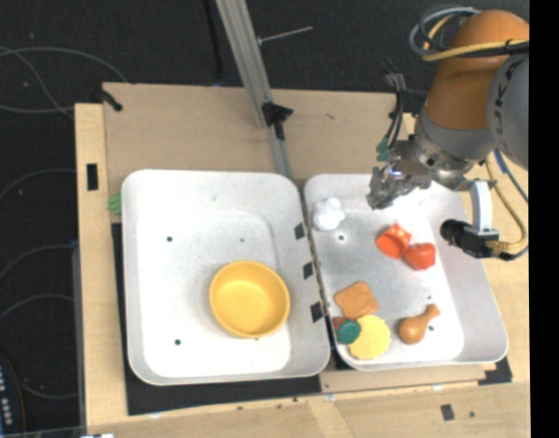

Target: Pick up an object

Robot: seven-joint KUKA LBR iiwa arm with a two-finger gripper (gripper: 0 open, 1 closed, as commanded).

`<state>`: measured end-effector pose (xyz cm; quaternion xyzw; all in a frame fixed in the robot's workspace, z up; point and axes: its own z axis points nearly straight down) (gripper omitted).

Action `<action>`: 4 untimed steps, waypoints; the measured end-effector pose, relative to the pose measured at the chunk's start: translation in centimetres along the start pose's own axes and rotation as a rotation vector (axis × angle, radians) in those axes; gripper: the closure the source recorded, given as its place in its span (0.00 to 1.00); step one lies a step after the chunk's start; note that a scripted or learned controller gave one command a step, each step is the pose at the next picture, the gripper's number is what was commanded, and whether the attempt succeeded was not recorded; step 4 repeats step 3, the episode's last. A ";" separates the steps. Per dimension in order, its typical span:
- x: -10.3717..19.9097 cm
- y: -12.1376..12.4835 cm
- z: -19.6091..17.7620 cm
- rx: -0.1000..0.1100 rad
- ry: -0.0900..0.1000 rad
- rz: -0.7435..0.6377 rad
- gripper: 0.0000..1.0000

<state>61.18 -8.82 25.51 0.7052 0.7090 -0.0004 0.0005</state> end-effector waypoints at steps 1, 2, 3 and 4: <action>5.6 0.0 1.1 0.000 0.001 0.000 1.00; 10.7 1.1 1.3 -0.001 0.002 -0.002 1.00; 16.2 0.9 2.3 0.001 0.001 -0.001 1.00; 16.2 0.9 2.3 0.001 0.001 -0.001 1.00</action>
